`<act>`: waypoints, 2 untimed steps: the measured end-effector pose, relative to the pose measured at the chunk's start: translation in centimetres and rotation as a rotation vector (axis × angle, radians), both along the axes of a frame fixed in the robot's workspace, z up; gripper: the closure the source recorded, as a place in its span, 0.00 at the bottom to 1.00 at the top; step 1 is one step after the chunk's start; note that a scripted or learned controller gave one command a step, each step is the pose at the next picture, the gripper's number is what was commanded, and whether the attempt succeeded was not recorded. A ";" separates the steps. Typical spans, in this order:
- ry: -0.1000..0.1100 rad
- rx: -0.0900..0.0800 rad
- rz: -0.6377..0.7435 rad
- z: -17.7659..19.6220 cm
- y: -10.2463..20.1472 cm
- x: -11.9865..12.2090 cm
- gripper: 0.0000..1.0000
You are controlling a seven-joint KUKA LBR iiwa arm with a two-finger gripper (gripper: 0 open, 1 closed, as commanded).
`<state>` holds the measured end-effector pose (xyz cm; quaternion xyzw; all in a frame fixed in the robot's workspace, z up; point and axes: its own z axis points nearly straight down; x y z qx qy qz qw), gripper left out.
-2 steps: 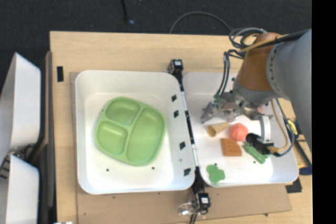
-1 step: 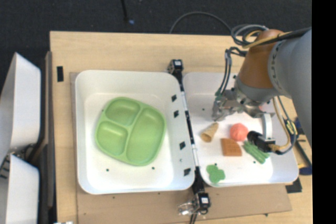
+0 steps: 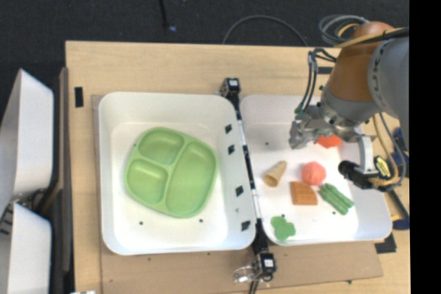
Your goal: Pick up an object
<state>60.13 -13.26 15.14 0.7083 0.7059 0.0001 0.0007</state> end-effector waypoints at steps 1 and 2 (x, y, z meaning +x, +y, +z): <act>-0.001 0.000 0.006 4.6 -0.5 1.0 1.00; -0.001 0.000 0.007 8.7 -0.3 1.5 1.00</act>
